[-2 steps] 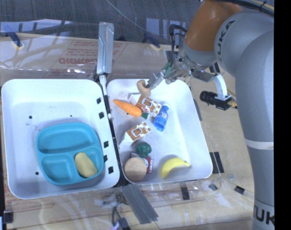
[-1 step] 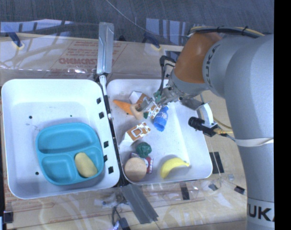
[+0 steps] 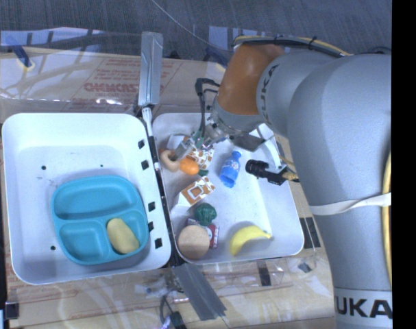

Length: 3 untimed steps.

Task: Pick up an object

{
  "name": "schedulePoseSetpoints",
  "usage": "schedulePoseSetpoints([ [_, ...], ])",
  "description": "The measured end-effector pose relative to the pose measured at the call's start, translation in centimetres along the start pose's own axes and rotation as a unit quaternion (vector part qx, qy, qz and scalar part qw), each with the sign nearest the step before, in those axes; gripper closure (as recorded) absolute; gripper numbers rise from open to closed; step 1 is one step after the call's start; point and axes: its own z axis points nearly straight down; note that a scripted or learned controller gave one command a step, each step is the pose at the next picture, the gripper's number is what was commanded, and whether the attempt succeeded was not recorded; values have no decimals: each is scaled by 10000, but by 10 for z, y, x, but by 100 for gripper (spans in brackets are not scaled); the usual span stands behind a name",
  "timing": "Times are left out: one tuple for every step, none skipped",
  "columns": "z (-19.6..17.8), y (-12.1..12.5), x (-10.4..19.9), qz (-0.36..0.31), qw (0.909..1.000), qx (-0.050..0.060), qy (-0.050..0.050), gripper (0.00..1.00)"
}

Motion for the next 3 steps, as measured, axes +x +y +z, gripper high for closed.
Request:
schedulePoseSetpoints([
  [-16, 2, -1, -21, 10000, -29, -13, 100],
  [-104, 51, 73, -356, 9994, -31, -3, 100],
  [-168, 59, 156, -952, 9955, -14, 4, 100],
])
